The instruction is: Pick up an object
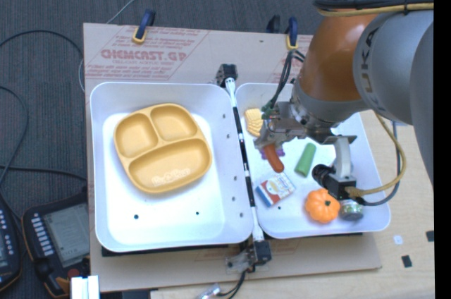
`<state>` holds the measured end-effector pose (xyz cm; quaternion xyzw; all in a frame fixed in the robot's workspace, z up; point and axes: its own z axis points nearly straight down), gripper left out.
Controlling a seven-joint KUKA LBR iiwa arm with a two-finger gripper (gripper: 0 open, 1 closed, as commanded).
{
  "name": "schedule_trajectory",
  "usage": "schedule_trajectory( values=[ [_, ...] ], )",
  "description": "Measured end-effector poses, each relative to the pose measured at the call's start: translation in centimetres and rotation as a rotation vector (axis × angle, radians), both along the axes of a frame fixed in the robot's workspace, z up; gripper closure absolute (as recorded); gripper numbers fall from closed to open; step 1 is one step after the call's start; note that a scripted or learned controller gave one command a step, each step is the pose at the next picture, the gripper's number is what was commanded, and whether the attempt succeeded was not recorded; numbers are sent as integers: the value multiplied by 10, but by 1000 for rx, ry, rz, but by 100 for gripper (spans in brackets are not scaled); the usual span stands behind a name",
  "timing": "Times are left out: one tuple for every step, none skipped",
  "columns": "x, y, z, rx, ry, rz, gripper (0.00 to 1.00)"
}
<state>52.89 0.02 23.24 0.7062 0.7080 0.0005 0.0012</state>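
A yellow divided plate (163, 147) lies in the left white bin (106, 220), well to the left of the claw (273, 137), which hangs low over the near-left part of the right white bin (377, 216). Whether the claw is apart or together cannot be told from this angle, as the wrist hides much of it. Just left of and slightly above the claw sits a yellow corn cob (253, 122). An orange-red carrot-like piece (273, 158) lies directly under and touching the claw's tip region; whether it is gripped cannot be told. Below the claw rests a small printed box (276, 189). To its right stands a green cylinder (304, 159), tilted, and further down-right an orange toy pumpkin (321, 206).
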Motion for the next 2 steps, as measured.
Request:
schedule_trajectory(
  values=[
    [1,0,10,0,-1,1,100],
    [-28,89,-49,1,4,0,100]
  ],
)
